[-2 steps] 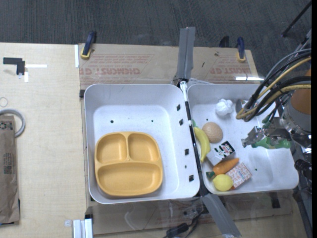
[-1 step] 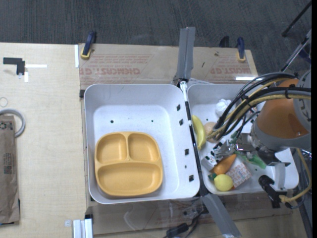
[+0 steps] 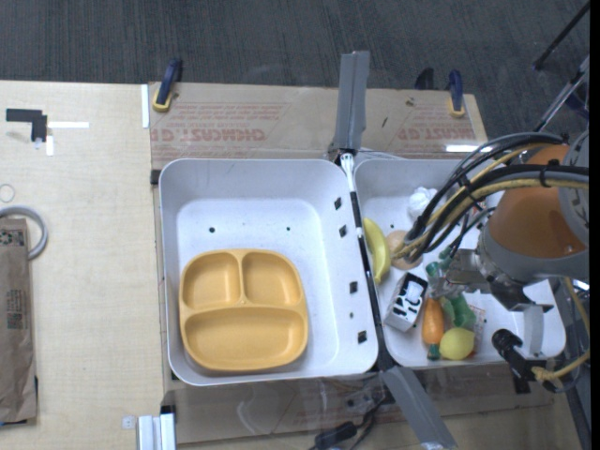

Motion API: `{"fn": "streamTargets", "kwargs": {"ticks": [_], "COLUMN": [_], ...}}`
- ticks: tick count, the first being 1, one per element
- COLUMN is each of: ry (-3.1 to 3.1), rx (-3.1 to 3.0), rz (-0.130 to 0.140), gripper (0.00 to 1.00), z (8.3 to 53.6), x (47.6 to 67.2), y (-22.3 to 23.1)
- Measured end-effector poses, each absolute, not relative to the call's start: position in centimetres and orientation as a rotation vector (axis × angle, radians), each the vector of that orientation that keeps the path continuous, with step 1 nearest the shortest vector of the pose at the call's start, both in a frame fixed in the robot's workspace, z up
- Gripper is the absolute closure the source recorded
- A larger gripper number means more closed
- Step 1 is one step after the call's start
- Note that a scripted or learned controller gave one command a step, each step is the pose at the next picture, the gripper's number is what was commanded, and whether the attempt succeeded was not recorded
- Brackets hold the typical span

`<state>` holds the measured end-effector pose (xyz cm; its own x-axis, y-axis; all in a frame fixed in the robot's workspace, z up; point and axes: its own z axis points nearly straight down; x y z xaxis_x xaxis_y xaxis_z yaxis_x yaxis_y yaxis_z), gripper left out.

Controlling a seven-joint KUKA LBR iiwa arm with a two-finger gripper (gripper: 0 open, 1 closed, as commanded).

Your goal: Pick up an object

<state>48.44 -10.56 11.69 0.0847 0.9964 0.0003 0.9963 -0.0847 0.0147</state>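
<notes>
The right bin (image 3: pixel 403 350) holds a pile of toy food: a yellow banana (image 3: pixel 377 248) along its left wall, an orange carrot (image 3: pixel 432 324), a yellow lemon (image 3: pixel 457 344), a green piece (image 3: pixel 454 308), a white lump (image 3: pixel 421 199) at the back and a black-and-white card (image 3: pixel 406 304). My gripper (image 3: pixel 452 284) hangs low over the green piece and the carrot, under the orange wrist band and cables. Its tip is hidden by the wrist.
The left bin (image 3: pixel 187 195) holds a yellow divided plate (image 3: pixel 244 309) at its front left. A grey divider bar (image 3: pixel 352 97) runs up between the bins. Brown cardboard (image 3: pixel 244 120) lies behind them. A brown paper bag (image 3: pixel 14 326) sits at the far left.
</notes>
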Motion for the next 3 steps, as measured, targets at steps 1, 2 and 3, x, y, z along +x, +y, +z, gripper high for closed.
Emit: {"fn": "streamTargets", "kwargs": {"ticks": [1,2,3], "ry": [2.118,2.116,2.290], "rx": [2.306,2.309,2.150], "rz": [0.016,0.012,-0.005], "gripper": [0.00,1.00,1.00], "z": [11.7,12.5,27.9], "x": [48.4,48.4,52.6], "y": [-10.6,-10.7,-11.8]}}
